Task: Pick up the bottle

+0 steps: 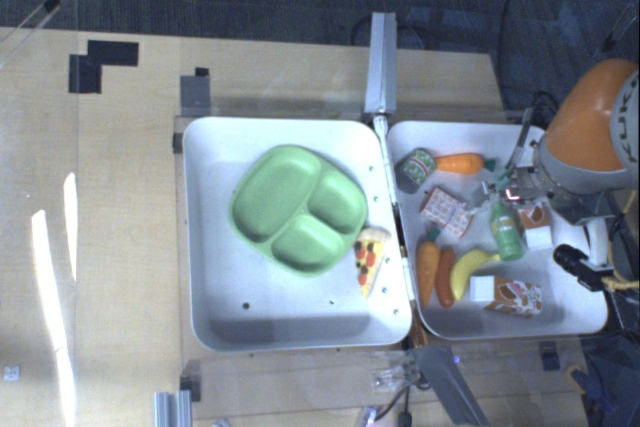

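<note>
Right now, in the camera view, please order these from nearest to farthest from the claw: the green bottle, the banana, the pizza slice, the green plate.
Measured from the claw in the right bin:
1. Green bottle, right bin, just below the claw.
2. Banana, right bin, lower and to the left.
3. Pizza slice, left bin, by its right wall.
4. Green plate, middle of the left bin.

You saw a green bottle just below the gripper. A yellow banana and an orange carrot lay near it. The checked red and white packet sat left of the fingers. A green plate lay in the white bin.
</note>
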### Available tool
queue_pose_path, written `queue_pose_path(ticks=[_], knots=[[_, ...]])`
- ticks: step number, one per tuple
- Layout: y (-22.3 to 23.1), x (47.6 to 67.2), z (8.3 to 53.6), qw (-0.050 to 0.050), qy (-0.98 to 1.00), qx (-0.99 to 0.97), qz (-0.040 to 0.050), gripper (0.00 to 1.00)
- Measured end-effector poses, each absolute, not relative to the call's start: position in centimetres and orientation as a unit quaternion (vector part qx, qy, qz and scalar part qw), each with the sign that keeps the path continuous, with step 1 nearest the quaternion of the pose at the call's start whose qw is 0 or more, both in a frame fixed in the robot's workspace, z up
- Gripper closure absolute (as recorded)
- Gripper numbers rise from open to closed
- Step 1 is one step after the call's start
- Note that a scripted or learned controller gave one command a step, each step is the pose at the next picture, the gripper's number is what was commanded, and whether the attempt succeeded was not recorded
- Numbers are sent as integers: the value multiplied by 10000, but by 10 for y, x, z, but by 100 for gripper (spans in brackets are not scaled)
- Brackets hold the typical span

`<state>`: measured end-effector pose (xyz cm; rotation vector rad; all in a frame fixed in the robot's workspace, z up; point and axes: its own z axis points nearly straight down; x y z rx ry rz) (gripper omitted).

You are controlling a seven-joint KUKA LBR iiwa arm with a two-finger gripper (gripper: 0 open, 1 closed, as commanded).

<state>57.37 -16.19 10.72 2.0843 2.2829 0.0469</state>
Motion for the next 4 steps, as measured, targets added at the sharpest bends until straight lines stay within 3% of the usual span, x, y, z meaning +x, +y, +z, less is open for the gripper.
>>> queue_pose_path(ticks=[1,2,3,4], knots=[[-162,576,121,279,7385,6735,174,100],[-162,576,121,279,7385,6734,174,0],[-142,557,104,235,7166,6970,133,0],[-139,558,115,212,7177,6959,158,100]])
